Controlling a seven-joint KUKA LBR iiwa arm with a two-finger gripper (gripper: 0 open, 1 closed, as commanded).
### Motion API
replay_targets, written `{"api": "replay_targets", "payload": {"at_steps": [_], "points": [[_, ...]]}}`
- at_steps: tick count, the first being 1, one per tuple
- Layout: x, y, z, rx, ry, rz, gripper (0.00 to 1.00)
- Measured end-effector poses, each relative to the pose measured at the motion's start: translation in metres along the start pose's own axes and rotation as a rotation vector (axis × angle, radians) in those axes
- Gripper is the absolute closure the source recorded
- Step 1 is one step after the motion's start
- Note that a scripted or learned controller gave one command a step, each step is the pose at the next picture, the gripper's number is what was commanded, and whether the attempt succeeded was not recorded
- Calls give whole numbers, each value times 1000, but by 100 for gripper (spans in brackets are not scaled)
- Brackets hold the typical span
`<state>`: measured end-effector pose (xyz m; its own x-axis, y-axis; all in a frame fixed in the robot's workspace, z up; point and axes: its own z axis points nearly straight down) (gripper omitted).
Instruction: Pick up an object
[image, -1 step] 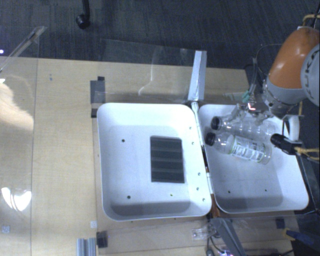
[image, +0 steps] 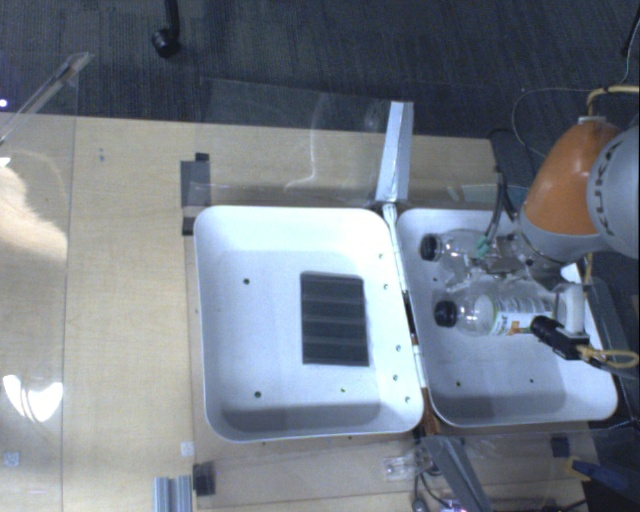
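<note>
Two clear plastic bottles with black caps lie on their sides in the right bin (image: 600, 400), caps pointing left. The lower bottle (image: 490, 313) has a label, print too small to read. The upper bottle (image: 450, 246) is partly hidden by the pincer (image: 503, 262), which sits just between them. Pincer open or closed: cannot tell. The left bin (image: 230, 300) holds a dark ridged slab (image: 334, 318), flat, mid-bin. Both bins sit on the table (image: 110, 330).

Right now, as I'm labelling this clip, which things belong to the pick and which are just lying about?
Likely in the job:
gripper, over the right bin
upper bottle, clear, black cap, beside the gripper
lower bottle, clear, black cap, lying on its side

Lying about:
dark ribbed pad, flat in the left bin, far from the arm
grey strip behind the bins
</note>
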<state>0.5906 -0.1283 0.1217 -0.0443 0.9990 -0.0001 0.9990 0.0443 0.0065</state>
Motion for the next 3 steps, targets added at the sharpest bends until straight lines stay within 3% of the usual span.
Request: {"api": "replay_targets", "payload": {"at_steps": [1,2,3], "points": [[8,-18,32,-5,-1,-166,0],[36,-31,32,-8,-2,-291,0],[37,-27,19,-17,-3,-291,100]]}}
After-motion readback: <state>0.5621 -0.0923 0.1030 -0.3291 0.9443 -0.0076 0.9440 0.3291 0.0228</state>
